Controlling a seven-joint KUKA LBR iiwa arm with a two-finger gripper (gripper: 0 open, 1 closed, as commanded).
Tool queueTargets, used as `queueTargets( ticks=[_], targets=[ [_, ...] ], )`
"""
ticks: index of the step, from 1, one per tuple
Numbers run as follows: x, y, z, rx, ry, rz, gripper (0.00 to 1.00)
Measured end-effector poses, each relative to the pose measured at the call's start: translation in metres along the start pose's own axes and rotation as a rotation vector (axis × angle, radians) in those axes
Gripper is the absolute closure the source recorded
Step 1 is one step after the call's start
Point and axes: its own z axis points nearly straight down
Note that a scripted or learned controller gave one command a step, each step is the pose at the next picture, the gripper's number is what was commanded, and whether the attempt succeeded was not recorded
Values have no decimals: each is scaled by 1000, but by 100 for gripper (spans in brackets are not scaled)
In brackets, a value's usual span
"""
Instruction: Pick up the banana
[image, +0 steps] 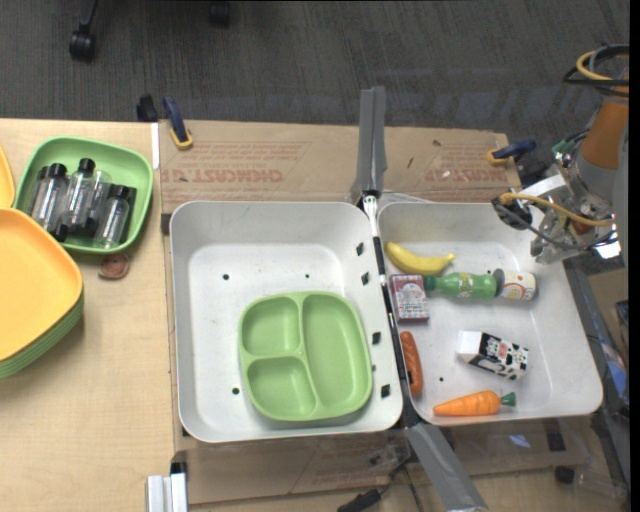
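Claw (556, 238) first: it sits at the right bin's (585, 395) top right corner, just over the rim, tangled in cables under the orange-banded arm (604, 140). Released or clenched? Can't tell, the tip is too cluttered and small to read. Nothing is visibly between its prongs, so I call it empty-handed, and the pick looks not yet begun.

Moving out from there. Down and left, inside the right bin, lies a green bottle (478, 286) on its side, white cap end pointing toward the claw. Touching or nearly touching the bottle's other end is the banana (419, 261), flat on the bin floor in the top left part, near the divider, curving up at both tips. That's the target, and it's well apart from the claw, with the bottle partly in between.

Just below the banana's left half, a small pink box (409, 297). Lower, a sausage (411, 362) hugs the left wall, a black-and-white carton (495, 352) sits mid-bin, and a carrot (476, 403) rests along the bottom edge.

The left bin (200, 300) carries a green tray (303, 355).

My read: the crowding matters. A grasp across the banana's middle, from above, should steer clear of bottle and box.
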Motion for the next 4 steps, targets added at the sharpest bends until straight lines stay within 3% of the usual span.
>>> queueTargets(
  ticks=[1, 2, 4],
  targets=[
    [-35, -22, 36, 0, 4, -168, 100],
    [-14, -12, -1, -1, 5, 7, 100],
    [-15, -11, -17, 1, 0, 4, 100]
  ],
)
